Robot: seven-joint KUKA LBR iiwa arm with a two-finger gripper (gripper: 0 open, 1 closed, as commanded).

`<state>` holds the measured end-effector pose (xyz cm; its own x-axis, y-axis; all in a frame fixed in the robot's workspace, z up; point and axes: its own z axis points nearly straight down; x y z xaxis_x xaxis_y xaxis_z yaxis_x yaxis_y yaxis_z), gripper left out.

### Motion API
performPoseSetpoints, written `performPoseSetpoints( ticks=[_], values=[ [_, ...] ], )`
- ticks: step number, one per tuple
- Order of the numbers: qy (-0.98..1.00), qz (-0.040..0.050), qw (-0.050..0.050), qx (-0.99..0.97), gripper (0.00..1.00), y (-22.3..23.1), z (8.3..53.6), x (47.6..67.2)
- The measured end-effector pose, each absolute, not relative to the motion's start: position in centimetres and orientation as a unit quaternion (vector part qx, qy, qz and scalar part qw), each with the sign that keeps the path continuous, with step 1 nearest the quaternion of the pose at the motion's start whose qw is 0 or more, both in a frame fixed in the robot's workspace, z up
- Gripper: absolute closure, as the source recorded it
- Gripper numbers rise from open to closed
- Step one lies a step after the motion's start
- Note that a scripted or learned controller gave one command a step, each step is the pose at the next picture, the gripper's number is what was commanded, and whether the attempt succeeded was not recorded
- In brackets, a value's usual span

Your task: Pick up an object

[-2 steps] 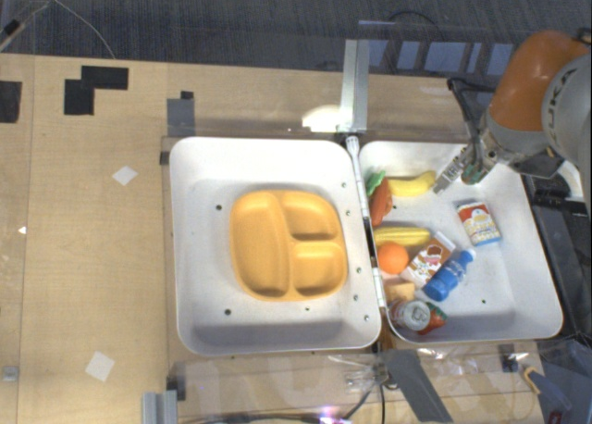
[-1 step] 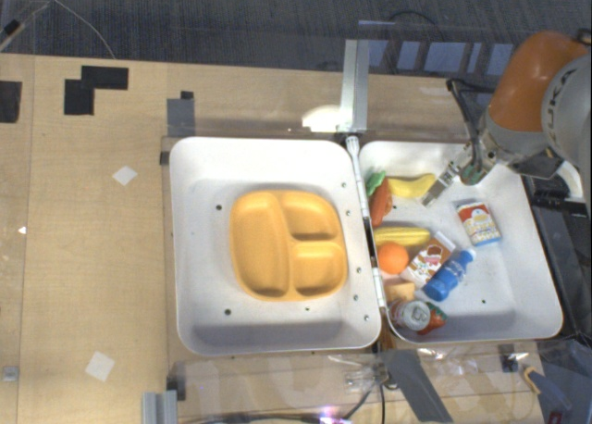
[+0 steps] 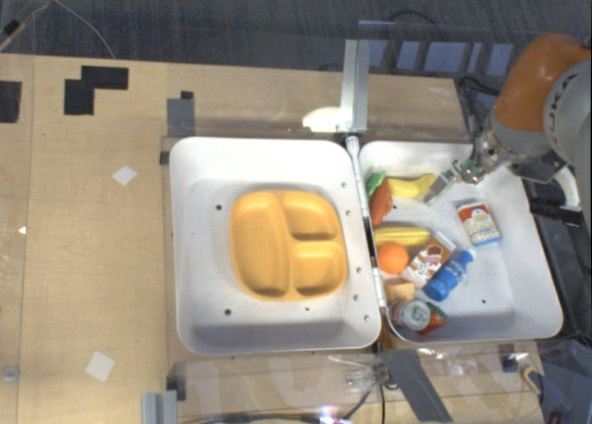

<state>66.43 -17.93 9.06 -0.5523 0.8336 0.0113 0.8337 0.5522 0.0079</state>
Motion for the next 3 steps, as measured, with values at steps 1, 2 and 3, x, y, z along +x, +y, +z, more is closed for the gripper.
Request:
performPoseSetpoints(
  ticks=[1,2,3],
  values=[
    [-0.962,0.0066,0.006,-0.273,0.0,-18.8,8.8,66.4],
    [-0.941,0.0033,0.0,-0.339,0.0,-12.6,8.8,65.9],
    [-0.946,-0.0004,0.0,-0.325,0.0,-16.4,8.8,65.9]
  ],
)
